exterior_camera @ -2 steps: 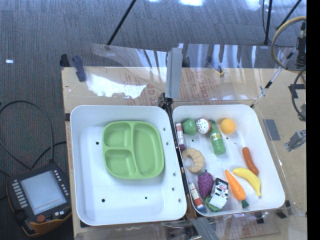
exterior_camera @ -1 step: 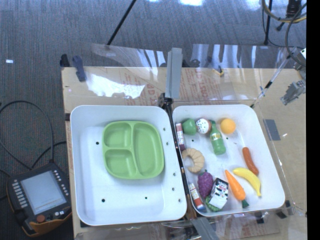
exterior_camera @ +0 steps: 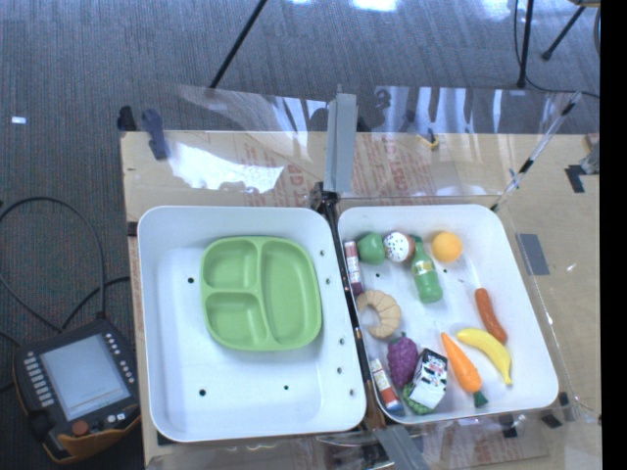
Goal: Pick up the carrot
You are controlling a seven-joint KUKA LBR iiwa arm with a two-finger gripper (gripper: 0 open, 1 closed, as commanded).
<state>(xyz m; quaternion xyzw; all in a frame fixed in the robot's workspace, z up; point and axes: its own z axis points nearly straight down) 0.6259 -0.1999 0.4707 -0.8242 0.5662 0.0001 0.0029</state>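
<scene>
Near the right bin's (exterior_camera: 509, 253) front edge, the carrot (exterior_camera: 460, 362) lies beside the banana (exterior_camera: 490, 352); a grab could catch both.

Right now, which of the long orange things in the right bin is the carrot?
The carrot is the one with a green stem end, lying beside the banana. The other, the sausage, is redder, without green.

One fixed camera looks down at a slant from above the bench (exterior_camera: 549, 213), set far enough back to take in both white bins (exterior_camera: 167, 399) side by side, the dark floor beyond, and a teach pendant (exterior_camera: 80, 385) at lower left.
</scene>
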